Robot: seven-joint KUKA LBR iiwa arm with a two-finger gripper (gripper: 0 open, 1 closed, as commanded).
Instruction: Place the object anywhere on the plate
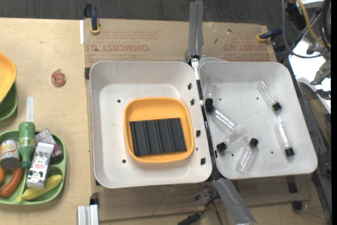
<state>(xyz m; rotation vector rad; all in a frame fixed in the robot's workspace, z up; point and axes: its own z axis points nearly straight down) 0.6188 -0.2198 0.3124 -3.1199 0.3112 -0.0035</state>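
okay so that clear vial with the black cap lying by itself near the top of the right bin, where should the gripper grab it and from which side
Judging by its pose, grip the vial around the middle of its clear body, coming straight down from above. It lies flat, slanting toward its black cap at the lower right, so the fingers should close across its narrow width. Bare bin floor on both sides leaves room for them.

Even, bright overhead light fills the scene, with only faint soft shadows inside the bins. The white walls look slightly washed out. A blown-out glare patch sits right of the bins. Focus is fair; the clear vials look hazy.
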